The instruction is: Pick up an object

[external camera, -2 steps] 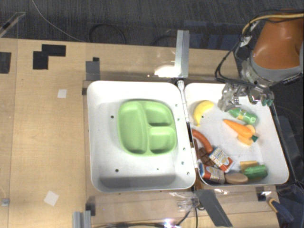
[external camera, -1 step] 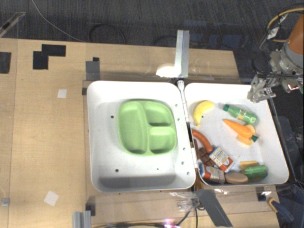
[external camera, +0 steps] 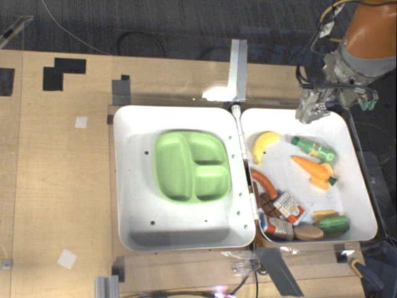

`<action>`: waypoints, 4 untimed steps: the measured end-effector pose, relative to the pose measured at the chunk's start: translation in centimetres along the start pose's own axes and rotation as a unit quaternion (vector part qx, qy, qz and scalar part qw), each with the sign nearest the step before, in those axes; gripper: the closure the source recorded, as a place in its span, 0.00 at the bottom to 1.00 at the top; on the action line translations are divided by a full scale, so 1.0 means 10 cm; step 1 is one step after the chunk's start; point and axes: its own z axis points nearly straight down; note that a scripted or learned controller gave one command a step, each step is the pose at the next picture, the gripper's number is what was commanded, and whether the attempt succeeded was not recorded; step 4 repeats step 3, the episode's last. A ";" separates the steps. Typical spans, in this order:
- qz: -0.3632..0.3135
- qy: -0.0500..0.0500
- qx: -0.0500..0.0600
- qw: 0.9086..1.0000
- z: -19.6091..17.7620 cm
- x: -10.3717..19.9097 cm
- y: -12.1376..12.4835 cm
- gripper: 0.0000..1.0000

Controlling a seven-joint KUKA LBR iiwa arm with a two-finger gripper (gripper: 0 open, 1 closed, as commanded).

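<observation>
On the wooden bench (external camera: 56, 185), the gripper (external camera: 308, 113) hovers, holding nothing, over the right bin's (external camera: 363, 185) far edge, so next it should descend on the near green bottle (external camera: 314, 148).

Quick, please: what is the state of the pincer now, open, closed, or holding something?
Pincer: cannot be told; it hangs over the far edge of the right bin, with nothing seen in it.

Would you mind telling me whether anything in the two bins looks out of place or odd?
Nothing stands out. The green tray lies flat in the left bin; the banana, bottle, carrot and other toys lie loose in the right bin. The gripper hovers at its far edge.
</observation>
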 end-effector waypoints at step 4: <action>0.044 -0.001 0.000 0.999 -0.03 0.12 0.04 1.00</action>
